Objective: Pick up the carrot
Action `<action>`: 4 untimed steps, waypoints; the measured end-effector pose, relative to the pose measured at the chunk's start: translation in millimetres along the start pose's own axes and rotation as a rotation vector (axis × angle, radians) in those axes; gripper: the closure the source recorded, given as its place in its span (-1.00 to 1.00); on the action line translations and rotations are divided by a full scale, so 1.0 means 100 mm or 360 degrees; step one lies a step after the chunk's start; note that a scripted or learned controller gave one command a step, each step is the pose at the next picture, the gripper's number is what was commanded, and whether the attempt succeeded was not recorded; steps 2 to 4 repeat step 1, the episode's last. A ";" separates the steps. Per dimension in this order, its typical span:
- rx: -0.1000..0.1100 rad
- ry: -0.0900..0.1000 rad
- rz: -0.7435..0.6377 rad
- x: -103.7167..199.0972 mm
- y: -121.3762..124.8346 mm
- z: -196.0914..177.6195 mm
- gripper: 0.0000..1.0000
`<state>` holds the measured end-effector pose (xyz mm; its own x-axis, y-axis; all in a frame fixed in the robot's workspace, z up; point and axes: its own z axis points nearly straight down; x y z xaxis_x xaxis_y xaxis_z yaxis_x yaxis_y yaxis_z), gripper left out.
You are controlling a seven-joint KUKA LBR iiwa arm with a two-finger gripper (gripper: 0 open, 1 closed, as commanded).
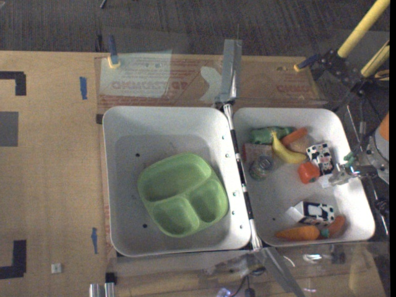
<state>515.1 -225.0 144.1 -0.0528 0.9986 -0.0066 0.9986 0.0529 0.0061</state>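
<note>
Where mirrored cardboard print (143, 85) blurs unreadable, carrot (298, 232) in right bin (277, 121), unlabelled

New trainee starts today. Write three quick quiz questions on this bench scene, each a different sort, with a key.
1. True or false: the green tray lies in the left bin.
2. Which corner of the right bin holds the carrot? A) far left B) near right C) far right
3. Fill in: the banana is coloured ____.

Key: 1 true; 2 B; 3 yellow.
</note>
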 end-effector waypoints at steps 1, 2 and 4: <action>-0.0004 -0.0004 -0.0001 -0.01 0.01 -0.10 1.00; -0.0004 -0.0004 -0.0001 -0.01 0.01 -0.10 1.00; -0.0004 -0.0004 -0.0001 -0.01 0.01 -0.10 1.00</action>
